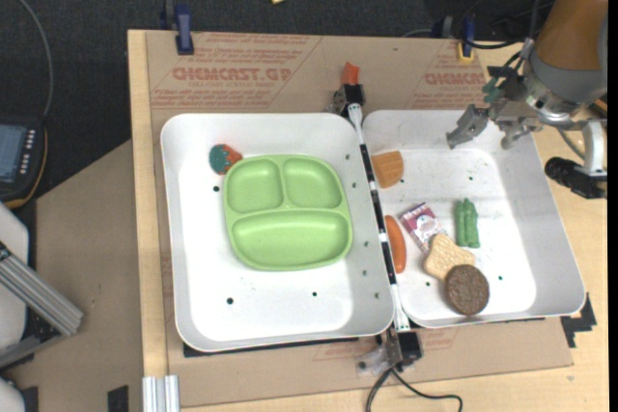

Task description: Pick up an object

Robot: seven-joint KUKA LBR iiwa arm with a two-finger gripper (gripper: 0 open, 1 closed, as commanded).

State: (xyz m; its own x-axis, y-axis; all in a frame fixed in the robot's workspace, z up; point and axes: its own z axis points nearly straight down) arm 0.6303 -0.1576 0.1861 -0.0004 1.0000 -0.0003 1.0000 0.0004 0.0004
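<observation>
My gripper (488, 132) hangs over the far edge of the right bin (541, 236), its two fingers spread apart with nothing between them. Below it in that bin lie an orange wedge (388, 168), a pink packet (420, 222), a green piece (467, 223), an orange carrot-like stick (396, 244), a tan cracker (447, 256) and a brown round cookie (466, 288). The gripper is well above and behind all of them, touching none.
The left bin (193, 285) holds a green divided tray (286, 211) and a small red-and-green toy (225, 157) at its far left. Clamps stand at the bench's back edge, and a centre divider (372, 198) separates the bins.
</observation>
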